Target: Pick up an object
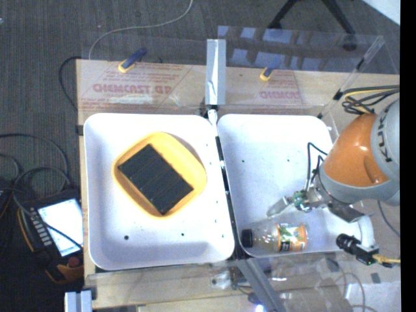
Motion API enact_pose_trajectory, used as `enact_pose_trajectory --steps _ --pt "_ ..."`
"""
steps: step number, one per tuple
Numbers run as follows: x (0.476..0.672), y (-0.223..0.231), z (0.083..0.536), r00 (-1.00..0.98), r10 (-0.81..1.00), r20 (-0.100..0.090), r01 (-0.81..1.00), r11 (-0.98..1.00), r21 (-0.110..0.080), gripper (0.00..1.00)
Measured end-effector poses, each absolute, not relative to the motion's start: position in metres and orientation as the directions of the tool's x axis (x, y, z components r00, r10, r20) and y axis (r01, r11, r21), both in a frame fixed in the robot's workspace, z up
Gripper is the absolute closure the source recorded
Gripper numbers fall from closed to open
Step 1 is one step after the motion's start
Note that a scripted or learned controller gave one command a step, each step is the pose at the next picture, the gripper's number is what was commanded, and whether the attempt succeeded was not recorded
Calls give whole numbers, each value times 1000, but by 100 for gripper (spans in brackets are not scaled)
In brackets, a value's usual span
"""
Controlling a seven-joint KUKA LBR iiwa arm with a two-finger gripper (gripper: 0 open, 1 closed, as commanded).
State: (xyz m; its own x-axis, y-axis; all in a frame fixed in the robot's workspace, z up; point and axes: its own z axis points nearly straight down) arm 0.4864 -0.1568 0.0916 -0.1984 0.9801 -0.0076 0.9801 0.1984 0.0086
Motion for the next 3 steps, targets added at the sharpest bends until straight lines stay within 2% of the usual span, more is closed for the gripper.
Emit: enact_pose_trajectory --steps 1,2,3 --pt "490 -180 92 194 981 3 981 -194 15 0" --pt "489 -146 92 -14 1000 -11 1000 14 19 0" --pt "485 -215 113 383 924 9 924 -383 -9 0"
